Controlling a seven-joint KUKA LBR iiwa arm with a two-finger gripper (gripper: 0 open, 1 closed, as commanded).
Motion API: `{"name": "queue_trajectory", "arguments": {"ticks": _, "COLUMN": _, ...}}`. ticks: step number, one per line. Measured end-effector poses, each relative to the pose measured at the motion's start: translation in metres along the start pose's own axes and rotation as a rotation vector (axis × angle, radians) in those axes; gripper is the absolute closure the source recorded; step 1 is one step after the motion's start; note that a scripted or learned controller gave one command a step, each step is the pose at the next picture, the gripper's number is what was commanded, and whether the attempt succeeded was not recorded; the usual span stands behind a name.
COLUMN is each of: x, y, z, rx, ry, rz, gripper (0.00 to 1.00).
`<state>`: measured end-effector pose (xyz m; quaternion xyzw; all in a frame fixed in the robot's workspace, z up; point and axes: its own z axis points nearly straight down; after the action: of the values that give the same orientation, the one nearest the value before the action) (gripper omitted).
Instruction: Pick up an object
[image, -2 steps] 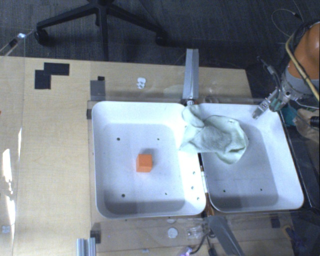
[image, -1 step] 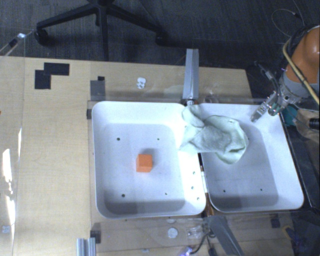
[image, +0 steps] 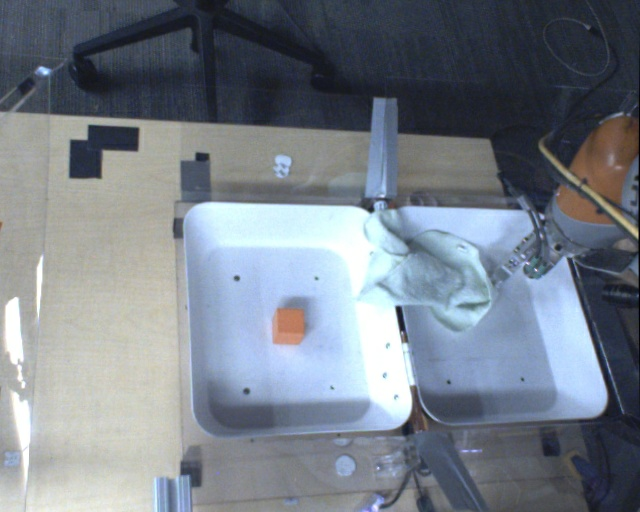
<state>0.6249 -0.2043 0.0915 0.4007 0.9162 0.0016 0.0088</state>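
1. The gripper (image: 508, 266) sits over the upper part of the right bin (image: 520, 385), near that bin's far right corner, with its tip pointing left toward the cloth
2. Whether it is released or clenched cannot be told — the tip is small and blurred against the white bin floor
3. Its tip lies just beside the right edge of the cloth (image: 432, 275); whether it touches the fabric cannot be made out
4. Behind the gripper the arm (image: 600, 185) comes in from the right, its orange band showing above the wrist, with cables looping around it
5. The cloth is a pale, greenish-white rag, crumpled — it drapes across the divide between the two bins, its larger part resting in the upper left of the right bin and a smaller fold hanging over into the upper right of the left bin (image: 240, 400)
6. An orange block (image: 289, 326) lies on the floor of the left bin, roughly at its middle, well apart from the cloth and the gripper
7. Both bins sit side by side on a light wooden bench (image: 100, 330), with a grey metal post (image: 383, 150) standing at the far edge between them
8. Black patches (image: 100, 148) mark the bench at the upper left, and beyond the bench the legs of a chair base (image: 200, 35) stand on dark carpet
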Motion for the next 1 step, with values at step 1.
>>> {"name": "queue_trajectory", "arguments": {"ticks": 1, "x": 0.0677, "y": -0.0053, "z": -0.0272, "rx": 0.005, "ry": 0.010, "rz": 0.086, "gripper": 1.00}}
